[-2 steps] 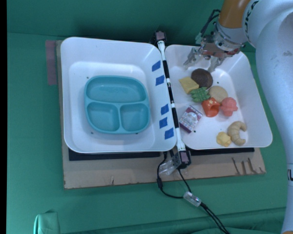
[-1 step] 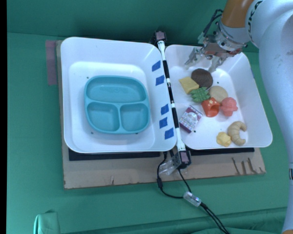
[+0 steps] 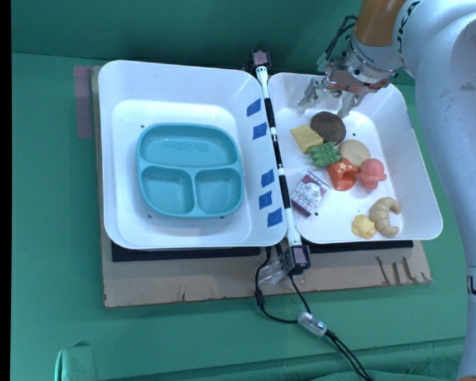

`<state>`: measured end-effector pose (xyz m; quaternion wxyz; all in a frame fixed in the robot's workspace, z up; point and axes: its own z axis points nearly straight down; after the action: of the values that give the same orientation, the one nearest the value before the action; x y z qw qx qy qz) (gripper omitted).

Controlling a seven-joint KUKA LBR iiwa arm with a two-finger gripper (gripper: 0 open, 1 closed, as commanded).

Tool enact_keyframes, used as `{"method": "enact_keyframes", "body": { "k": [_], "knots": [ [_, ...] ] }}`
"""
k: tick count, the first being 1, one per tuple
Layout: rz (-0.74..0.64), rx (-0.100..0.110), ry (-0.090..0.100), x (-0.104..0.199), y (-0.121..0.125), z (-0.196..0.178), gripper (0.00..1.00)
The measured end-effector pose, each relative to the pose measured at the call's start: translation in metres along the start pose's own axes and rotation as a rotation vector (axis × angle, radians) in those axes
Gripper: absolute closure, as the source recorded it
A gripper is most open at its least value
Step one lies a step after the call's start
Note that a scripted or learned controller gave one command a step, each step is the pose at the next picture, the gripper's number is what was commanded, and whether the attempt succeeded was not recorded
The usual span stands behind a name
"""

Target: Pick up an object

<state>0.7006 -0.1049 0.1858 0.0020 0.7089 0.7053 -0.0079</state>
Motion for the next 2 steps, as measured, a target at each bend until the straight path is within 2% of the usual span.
{"method": "enact_keyframes", "body": {
  "k": [2],
  "knots": [
    [-0.001,0.000,0.001,0.0011,0.0000,0.0000,0.00]
  ]
}}
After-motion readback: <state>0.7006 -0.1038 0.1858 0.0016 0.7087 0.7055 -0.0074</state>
